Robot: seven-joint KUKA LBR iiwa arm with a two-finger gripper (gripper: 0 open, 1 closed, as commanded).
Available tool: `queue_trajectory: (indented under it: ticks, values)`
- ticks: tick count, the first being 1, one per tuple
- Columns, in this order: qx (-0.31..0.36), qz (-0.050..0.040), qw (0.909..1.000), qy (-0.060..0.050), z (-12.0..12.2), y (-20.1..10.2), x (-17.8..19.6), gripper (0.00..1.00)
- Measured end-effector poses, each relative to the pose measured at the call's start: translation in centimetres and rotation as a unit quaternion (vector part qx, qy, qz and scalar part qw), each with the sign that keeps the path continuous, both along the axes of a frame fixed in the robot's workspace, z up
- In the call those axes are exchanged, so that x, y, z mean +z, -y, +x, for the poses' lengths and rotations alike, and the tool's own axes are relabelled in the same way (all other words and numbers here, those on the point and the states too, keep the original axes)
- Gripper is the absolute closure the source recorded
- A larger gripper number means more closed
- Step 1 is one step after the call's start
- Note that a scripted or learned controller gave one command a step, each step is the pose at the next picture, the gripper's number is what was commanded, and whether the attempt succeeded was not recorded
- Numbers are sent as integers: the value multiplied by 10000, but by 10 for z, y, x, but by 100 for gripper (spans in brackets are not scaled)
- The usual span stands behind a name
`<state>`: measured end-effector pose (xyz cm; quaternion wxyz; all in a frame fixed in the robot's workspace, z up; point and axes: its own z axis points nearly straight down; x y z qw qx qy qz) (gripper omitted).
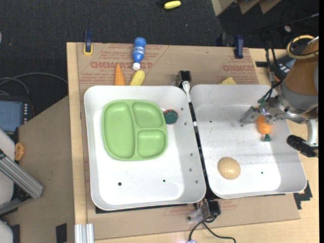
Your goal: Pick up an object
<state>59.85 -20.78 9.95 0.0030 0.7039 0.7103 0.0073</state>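
A small orange carrot toy point(264, 126) with a green tip lies in the right bin point(288, 184), near its upper right. My gripper point(261, 117) hangs right over the carrot's upper end, open, one grey finger point(247, 118) splayed out to the left; the carrot rests on the bin floor. A tan egg-shaped object point(229, 167) sits lower in the same bin, well apart from the gripper. In the left bin point(152, 186) lie a green divided plate point(135, 129) and a small teal object point(171, 116) beside it.
Behind the left bin, on the cardboard, lie a blue and white bottle point(138, 52), an orange carrot point(119, 76) and a yellow corn cob point(137, 77). A black clamp point(184, 78) sits between the bins. The arm's body point(301, 85) rises over the right bin's far right corner.
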Motion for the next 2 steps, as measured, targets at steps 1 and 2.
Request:
queue_trajectory:
  ticks: [1, 2]
  values:
    - [-18, -66, 10000, 35, 0, 7, 11, 100]
    - [-27, -9, 10000, -89, -67, -59, 82, 100]
